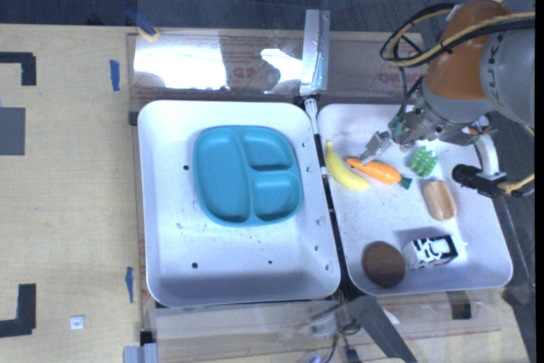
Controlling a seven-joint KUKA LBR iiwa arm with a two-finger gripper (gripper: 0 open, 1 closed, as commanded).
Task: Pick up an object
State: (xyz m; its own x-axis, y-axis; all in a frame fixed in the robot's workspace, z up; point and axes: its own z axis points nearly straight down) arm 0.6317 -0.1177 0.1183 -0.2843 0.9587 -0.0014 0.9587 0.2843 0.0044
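Over the right bin point(489, 268), the gripper point(374, 149) is seen with fingers spread apart, nothing between them, just above the carrot point(374, 172). Beside the carrot a banana point(340, 169) is laid; nearby are a green piece point(422, 161), bread roll point(439, 200), brown ball point(384, 263) and black-and-white block point(434, 249). A blue divided plate point(248, 174) is held by the left bin point(161, 251).

Scene evenly and brightly lit from above — shadows soft, short. Strong glare seen on clear plastic sheet point(223, 64) behind left bin point(161, 183). Overall sharpness modest — small detail softened, white bin surfaces nearly washed out.
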